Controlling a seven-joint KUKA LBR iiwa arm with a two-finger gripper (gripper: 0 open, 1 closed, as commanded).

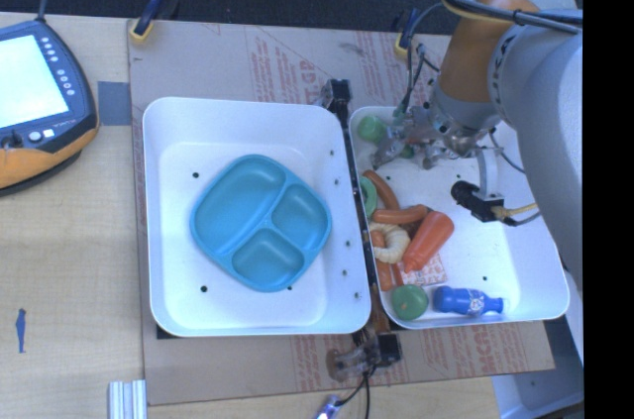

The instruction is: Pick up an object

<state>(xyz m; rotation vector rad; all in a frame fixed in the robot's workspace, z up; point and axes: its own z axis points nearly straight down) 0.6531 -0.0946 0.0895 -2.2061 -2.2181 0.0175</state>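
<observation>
Gripper (pixel 421 148) hovers at the right bin's (pixel 530 283) far end, grip state unclear. The carrot (pixel 427 240) mid-bin looks light, stiff, slick; best pinched across its thick middle.

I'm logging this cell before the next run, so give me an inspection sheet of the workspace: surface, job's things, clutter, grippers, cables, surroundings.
Surface: wooden bench with a cardboard sheet under two white bins, left bin and right bin.
Job's things: right bin holds a carrot, blue bottle, green ball, sausage and more toy food, crowded along its left wall.
Clutter: blue divided plate in the left bin.
Grippers: gripper low over the right bin's far end; state of jaws unclear.
Cables: black cables looping along the arm.
Surroundings: orange-edged tablet at left; clamps on the far edge.
</observation>
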